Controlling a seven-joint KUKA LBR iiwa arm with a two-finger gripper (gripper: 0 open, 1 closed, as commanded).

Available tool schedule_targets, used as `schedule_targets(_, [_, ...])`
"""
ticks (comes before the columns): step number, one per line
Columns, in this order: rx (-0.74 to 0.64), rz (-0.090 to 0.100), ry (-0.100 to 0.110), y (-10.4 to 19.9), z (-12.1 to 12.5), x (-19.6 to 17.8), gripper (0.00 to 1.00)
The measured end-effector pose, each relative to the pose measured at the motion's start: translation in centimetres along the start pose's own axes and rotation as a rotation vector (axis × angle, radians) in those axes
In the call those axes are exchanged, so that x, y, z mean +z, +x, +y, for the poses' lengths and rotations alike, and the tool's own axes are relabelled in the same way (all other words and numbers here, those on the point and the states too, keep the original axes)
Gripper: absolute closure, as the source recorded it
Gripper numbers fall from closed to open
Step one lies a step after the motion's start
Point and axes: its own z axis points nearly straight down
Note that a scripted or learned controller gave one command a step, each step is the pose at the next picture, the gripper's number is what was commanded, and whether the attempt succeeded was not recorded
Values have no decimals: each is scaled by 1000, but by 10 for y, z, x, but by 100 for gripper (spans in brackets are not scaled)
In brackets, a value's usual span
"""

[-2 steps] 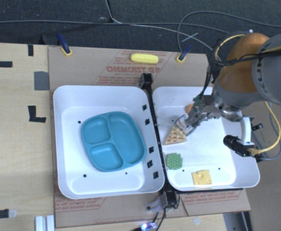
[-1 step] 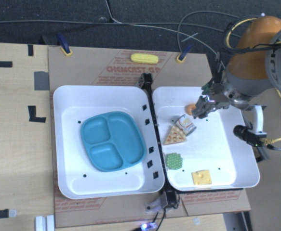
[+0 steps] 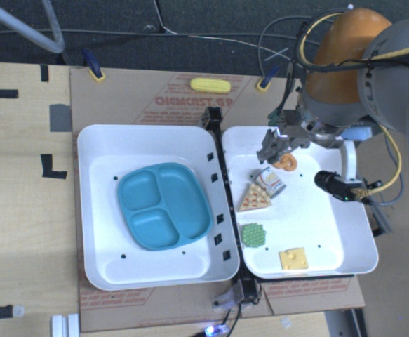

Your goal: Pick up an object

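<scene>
We find the gripper (image 3: pixel 273 149) low over the right bin (image 3: pixel 344 258), near its far left corner; whether the fingers stand spread or pressed together we cannot tell, the view being poor there. An orange piece (image 3: pixel 286 162) lies just beside it, and a small packet (image 3: pixel 269 181) next nearer us. The packet looks the likely target. We advise descending squarely and closing across its short side. Its long axis runs diagonally, far-left to near-right.
</scene>
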Motion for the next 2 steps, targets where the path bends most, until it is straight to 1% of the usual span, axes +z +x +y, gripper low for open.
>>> schedule_targets(1, [1, -1, 0, 45, 30, 2, 100])
schedule_targets(2, [2, -2, 0, 91, 60, 15, 100])
